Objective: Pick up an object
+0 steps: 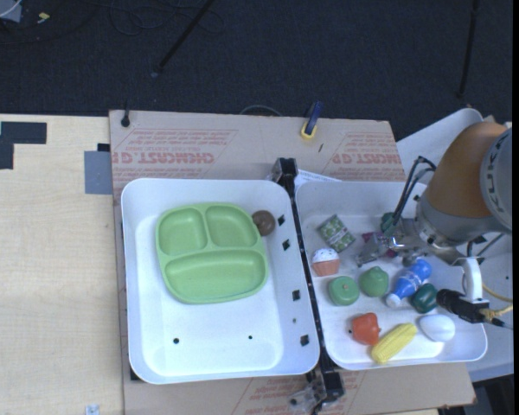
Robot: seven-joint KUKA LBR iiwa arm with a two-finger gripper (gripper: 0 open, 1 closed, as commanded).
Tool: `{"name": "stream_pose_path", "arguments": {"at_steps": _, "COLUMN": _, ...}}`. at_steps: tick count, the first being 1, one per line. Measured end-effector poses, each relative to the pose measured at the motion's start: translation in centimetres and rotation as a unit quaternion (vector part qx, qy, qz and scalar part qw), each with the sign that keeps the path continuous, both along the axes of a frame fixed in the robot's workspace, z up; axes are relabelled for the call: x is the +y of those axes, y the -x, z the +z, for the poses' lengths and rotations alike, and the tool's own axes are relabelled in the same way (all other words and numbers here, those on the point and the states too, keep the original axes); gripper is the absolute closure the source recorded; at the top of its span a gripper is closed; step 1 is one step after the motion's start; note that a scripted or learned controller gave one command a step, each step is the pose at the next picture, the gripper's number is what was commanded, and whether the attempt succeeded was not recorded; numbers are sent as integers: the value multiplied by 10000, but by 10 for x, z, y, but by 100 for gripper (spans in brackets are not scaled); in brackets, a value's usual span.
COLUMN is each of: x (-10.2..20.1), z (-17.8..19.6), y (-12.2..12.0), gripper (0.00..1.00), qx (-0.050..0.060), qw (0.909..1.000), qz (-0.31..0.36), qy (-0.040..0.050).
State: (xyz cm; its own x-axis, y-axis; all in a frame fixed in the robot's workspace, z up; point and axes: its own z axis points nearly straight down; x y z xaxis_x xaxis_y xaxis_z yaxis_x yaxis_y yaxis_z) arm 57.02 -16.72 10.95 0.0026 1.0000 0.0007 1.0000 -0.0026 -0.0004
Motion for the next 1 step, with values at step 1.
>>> {"name": "stream_pose_path", "arguments": {"at_steps": 1, "x": -1, "z": 8, "y": 1, "gripper": 100, "qx": 14, "qw": 10000, "qz": -22, "qy": -6}}
